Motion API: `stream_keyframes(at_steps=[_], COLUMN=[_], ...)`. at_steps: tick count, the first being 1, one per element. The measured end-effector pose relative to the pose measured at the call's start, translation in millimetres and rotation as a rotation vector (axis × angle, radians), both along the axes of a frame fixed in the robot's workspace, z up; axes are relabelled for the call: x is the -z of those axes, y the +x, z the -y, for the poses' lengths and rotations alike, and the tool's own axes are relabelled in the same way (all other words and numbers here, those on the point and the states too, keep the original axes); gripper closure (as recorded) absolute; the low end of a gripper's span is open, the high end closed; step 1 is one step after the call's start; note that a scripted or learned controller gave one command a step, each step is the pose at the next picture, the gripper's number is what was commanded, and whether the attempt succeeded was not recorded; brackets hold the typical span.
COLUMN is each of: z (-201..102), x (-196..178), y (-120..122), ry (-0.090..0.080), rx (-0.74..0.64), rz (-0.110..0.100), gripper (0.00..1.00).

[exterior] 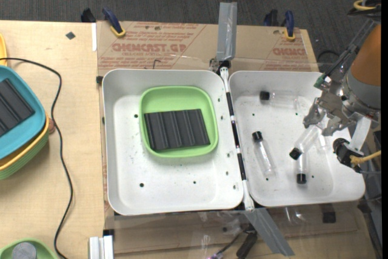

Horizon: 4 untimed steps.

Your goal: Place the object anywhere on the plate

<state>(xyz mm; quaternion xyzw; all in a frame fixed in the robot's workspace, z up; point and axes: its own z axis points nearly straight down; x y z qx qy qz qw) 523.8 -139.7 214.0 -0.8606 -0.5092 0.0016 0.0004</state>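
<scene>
camera view shows the gripper [318, 124] near the right bin's [285, 191] right edge, apparently clamping a clear vial [305, 144], for carrying to the green plate [177, 100].

Glossy green plastic plate [206, 100] with matt black ribbed insert [176, 129]; clear capped vials [262, 154]; smooth white bins [121, 179]

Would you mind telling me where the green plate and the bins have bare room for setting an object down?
The green plate has only a bare rim around the dark ridged block filling its middle. The left bin is free along its floor in front of the plate. The right bin is crowded: clear vials lie scattered, with the gripper over its right side.
</scene>
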Motion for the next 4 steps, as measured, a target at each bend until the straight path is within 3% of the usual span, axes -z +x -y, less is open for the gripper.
stream_keyframes(at_steps=[1, 2, 3, 4], z=[0.0, -29.3, -2.3, 54.4], x=[0.0, -61.3, -81.3, -100.5], y=[0.0, -25.1, -46.1, -46.3], ry=[0.000, -0.002, -0.002, -0.003], rx=[0.000, 0.241, 0.346, 0.659], rz=[0.000, -0.001, -0.001, -0.002], gripper=[0.00, 0.00, 0.00, 0.00])
